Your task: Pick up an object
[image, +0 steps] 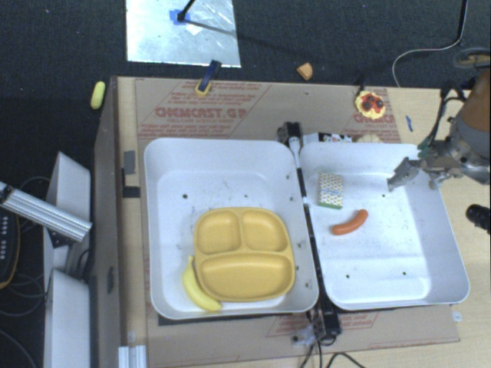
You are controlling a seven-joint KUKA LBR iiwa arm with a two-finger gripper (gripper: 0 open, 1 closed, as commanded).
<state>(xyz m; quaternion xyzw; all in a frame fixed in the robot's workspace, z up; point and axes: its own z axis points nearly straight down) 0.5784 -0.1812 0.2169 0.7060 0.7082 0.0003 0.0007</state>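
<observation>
Yellow banana [198, 288] and divided plate [244, 252] fill the left bin [165, 171]; a sausage [350, 222] and sponge [331, 189] lie untouched in the right bin [430, 282] — nothing picked up yet. The claw [404, 173] hovers at that bin's far right, carrying nothing; whether apart or together cannot be told.

In the right bin [430, 278] you have only 2 obstacles: a sponge [331, 189] near the left wall and a sausage [350, 222] just below it, apart from each other. The floor to their right and toward the near wall lies bare. In the left bin [165, 205], a yellow tray [244, 253] and a banana [196, 286] touching it crowd the near half; the far half is open.
</observation>
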